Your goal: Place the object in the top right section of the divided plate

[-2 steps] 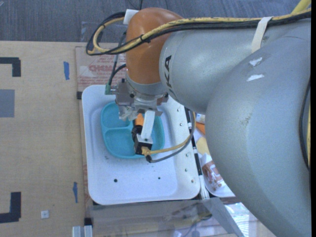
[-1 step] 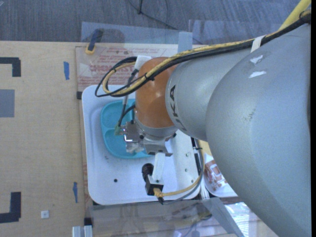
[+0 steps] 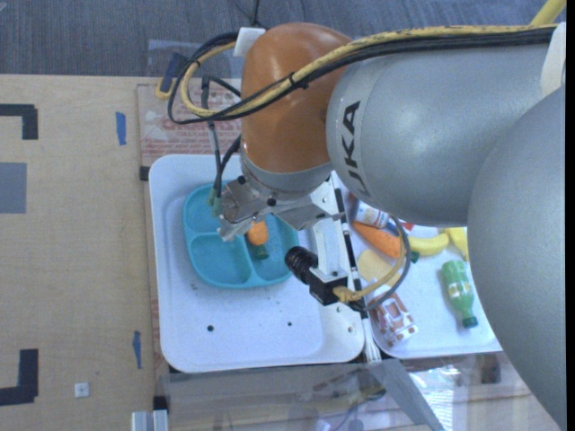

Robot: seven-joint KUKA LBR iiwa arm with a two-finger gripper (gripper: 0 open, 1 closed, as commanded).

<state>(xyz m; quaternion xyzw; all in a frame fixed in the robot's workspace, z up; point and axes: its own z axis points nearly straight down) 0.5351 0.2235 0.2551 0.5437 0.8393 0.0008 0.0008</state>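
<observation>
A wooden surface (image 3: 72,268) carries two shallow white bins side by side. In the left bin (image 3: 243,330) sits a blue divided plate (image 3: 211,263). The grey arm with its orange band (image 3: 287,97) reaches over the plate, its end effector (image 3: 235,223) low above it; whether it is open or closed cannot be told. A small orange object (image 3: 259,233) lies on the plate just beside the end effector. The right bin (image 3: 431,326) holds a banana (image 3: 431,243), a green bottle (image 3: 458,293) and a carrot (image 3: 377,238).

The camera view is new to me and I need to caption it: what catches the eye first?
The grey arm with its orange band fills the upper right. Its gripper hangs over a blue divided plate in the left bin, beside a small orange object. The right bin holds a green bottle and a banana.
</observation>
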